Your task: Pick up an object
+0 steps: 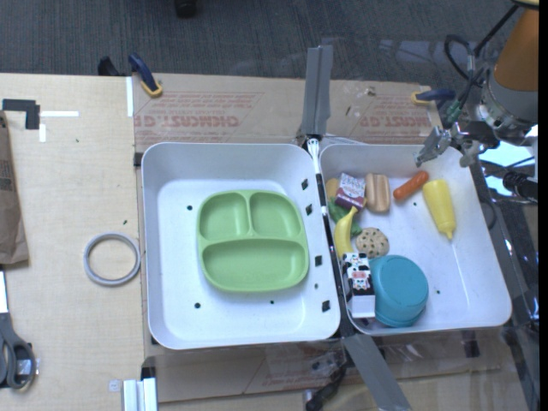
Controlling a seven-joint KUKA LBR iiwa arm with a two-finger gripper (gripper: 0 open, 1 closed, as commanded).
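Observation:
My gripper (449, 148) hangs over the back right corner of the right bin (479, 302), its two fingers apart with nothing between them. Just below and left of it lies an orange carrot (411, 185), and beside that a yellow squeeze bottle (440, 205). Further left in the same bin are a bread roll (377, 192), a purple box (350, 190), a banana (344, 229) and a cookie (372, 242). A teal bowl (400, 291) and a black-and-white carton (357, 274) sit at the front.
The left bin (163, 229) holds a green divided plate (253, 240). On the bench to the left lie a tape ring (112, 258) and scissors (15, 362). Blue clamps (145, 74) grip the cardboard behind the bins. Cables hang beside the arm.

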